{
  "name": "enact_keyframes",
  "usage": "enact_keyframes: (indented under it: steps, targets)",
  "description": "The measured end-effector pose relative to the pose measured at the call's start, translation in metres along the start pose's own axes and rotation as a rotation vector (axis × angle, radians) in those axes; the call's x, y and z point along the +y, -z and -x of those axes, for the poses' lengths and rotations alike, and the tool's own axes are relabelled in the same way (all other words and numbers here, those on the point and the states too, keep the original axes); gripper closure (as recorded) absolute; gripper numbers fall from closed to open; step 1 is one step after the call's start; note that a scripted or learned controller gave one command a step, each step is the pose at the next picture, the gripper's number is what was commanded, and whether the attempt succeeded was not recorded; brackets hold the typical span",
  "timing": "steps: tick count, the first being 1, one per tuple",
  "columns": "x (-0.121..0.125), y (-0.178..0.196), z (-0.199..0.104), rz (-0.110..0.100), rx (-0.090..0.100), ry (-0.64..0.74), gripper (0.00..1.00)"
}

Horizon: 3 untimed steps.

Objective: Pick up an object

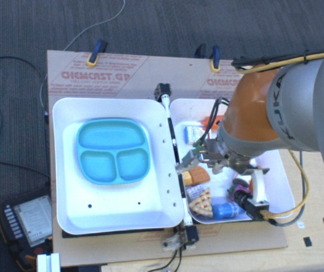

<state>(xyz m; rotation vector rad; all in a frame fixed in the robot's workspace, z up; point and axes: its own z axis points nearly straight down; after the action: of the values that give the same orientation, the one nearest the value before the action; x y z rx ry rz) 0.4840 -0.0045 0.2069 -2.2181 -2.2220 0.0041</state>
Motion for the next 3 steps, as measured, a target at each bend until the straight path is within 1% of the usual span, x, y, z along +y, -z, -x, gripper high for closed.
enact_keyframes:
  steps: [1,2,3]
  targets:
    - [0.000,0.000,0.000,0.000,0.000,0.000,0.00]
    - [0.000,-0.112,0.086,-0.001,0.002,-0.001,0.00]
    - [0.000,-0.104,0.086,-0.002,0.001,-0.001,1.00]
